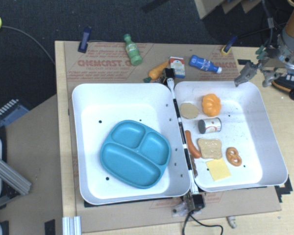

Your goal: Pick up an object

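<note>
The pick is barely getting under way, as far as I can judge: the gripper [255,73] is hanging above the far right corner of the right bin [264,112], its two grey fingers spreading wide with nothing between them, so everything in that bin is lying untouched and the whole grasp is yet to come. Taking the right bin as the landmark, the candidate objects are all sitting inside it, toward its left half: an orange pumpkin-shaped toy [211,104] near the far wall, a round tan cookie [189,110] just beside it at the left, a small tin can [209,126] lying on its side at the middle, a sausage [191,144] running along the left wall, a slice of bread [209,148] touching or nearly touching that sausage, a pretzel [233,155] to the right of the bread, and a yellow cheese slice [218,170] closest to the near wall. The gripper is sitting well apart from all of them, so it is needing both a move inward and a descent. To the left of the right bin, the left bin [83,106] is holding a blue divided plate [134,153]. Beyond the right bin's far wall, on the cardboard-covered bench [108,62], a green bottle [133,50], a blue bottle [205,64], a small carton [177,66] and a carrot-like toy [158,71] are lying loose, with dark carpet stretching behind.
</note>
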`<state>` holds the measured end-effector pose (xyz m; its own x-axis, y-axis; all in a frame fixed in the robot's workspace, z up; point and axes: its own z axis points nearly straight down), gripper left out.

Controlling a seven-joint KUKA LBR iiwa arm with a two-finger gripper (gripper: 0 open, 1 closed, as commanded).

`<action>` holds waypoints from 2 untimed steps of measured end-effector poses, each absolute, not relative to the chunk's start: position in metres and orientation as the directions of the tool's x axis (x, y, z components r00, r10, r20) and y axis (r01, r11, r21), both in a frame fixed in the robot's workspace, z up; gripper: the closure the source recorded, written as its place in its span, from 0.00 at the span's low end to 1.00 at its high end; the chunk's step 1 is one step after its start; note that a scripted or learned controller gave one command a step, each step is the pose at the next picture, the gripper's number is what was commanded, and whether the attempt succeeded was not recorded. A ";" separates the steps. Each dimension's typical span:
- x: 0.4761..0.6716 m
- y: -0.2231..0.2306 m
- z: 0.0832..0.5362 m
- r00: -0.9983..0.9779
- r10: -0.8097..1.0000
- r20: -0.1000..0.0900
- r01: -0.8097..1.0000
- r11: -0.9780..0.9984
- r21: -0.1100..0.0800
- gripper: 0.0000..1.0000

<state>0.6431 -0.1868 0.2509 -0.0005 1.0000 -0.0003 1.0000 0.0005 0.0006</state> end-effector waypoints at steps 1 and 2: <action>0.644 -0.149 0.136 -0.001 1.000 0.001 1.000 0.001 -0.003 0.00; 0.658 -0.116 0.084 -0.001 1.000 0.001 1.000 0.001 -0.002 0.00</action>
